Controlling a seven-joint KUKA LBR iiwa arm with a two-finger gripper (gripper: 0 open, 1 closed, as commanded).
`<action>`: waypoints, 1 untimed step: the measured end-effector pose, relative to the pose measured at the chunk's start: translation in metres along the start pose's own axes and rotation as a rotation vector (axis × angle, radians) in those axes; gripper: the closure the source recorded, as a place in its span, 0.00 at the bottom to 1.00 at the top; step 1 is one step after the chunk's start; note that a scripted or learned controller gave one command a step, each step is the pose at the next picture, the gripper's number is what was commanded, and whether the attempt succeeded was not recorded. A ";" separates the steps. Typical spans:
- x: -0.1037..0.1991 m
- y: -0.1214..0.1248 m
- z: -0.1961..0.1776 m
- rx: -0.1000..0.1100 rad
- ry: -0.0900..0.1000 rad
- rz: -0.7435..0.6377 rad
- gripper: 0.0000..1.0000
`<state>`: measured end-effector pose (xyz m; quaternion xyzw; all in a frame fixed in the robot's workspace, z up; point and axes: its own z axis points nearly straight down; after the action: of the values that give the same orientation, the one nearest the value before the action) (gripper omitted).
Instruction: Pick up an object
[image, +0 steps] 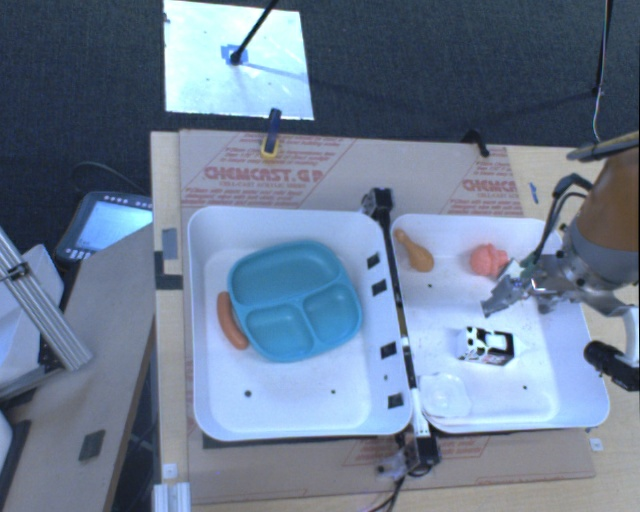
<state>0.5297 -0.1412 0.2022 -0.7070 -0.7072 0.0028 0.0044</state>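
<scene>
Two white bins: left bin (215, 400), right bin (560, 400). One blue divided plate (295, 300), one orange sausage (231, 320). In the right bin one drumstick (413, 251), one pink lump (488, 260), one black-and-white carton (487, 345), one clear cup (445, 393). One gripper (505, 296).

Light: bright, even, cool blue cast.
Glare: the white bins (300, 420) look washed out (their rims nearly blown).
Shadows: faint, soft.
Focus: mildly soft overall, grainy on the dark floor (80, 80).
</scene>
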 end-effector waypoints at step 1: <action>0.000 0.003 -0.006 -0.011 -0.002 -0.003 0.00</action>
<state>0.5325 -0.1410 0.2079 -0.7060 -0.7083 -0.0004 -0.0003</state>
